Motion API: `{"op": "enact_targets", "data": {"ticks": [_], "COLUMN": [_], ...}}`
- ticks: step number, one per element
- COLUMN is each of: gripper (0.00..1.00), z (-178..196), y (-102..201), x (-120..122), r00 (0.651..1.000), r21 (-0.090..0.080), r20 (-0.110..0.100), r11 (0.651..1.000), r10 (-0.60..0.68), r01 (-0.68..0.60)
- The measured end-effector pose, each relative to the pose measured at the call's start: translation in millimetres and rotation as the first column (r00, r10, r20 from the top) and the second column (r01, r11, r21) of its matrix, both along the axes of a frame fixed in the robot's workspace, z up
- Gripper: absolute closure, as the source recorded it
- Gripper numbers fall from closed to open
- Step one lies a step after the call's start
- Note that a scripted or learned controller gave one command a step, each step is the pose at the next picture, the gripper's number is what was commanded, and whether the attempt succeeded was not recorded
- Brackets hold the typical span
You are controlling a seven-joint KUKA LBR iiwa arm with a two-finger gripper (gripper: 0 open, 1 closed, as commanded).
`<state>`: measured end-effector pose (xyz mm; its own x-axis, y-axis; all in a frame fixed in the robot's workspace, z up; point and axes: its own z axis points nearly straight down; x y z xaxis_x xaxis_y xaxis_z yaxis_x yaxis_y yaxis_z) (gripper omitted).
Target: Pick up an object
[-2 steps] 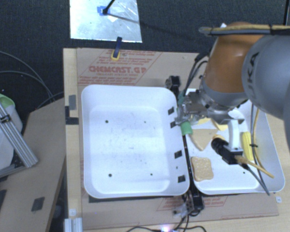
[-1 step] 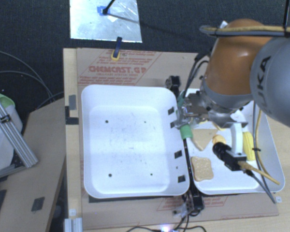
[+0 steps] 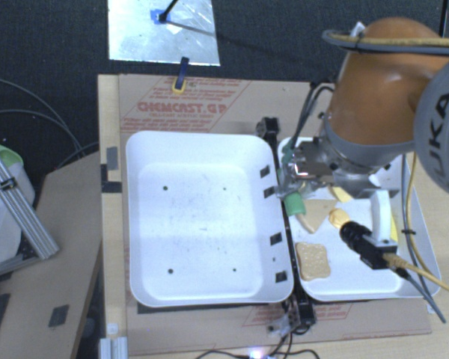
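- The grey arm (image 3: 438, 126), with its orange band (image 3: 389, 73), reaches in from the right over the right bin (image 3: 359, 286).
- The tool (image 3: 298, 172) hangs above that bin's left rim, close to where the 2 bins meet. Whether it is spread or pressed together cannot be told.
- A green object (image 3: 292, 203) sits just below the tool, against the bin's left wall. Contact between them cannot be told.
- A pale wedge (image 3: 315, 219) and a yellow piece (image 3: 337, 218) lie side by side near the bin's middle.
- A tan slice (image 3: 313, 260) lies flat nearer the front rim, apart from the tool.
- The left bin (image 3: 202, 223) stands beside it on a cardboard sheet (image 3: 187, 107).
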<state>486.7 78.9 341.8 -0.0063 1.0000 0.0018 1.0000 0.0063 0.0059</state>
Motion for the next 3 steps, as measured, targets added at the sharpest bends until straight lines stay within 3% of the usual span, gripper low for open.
{"op": "enact_targets", "data": {"ticks": [1, 2, 3], "gripper": [1.00, 1.00, 1.00], "z": [33.5, 33.8, -130.6], "y": [-29.9, -90.6, -80.8], "x": [0.5, 0.5, -1.6], "r00": [1.000, 1.000, 1.000], "r21": [-0.002, -0.004, -0.001], "r20": [0.000, -0.001, -0.016], "r11": [1.000, 1.000, 1.000], "r10": [-0.007, -0.010, -0.006], "r01": [0.007, 0.010, 0.006]}}
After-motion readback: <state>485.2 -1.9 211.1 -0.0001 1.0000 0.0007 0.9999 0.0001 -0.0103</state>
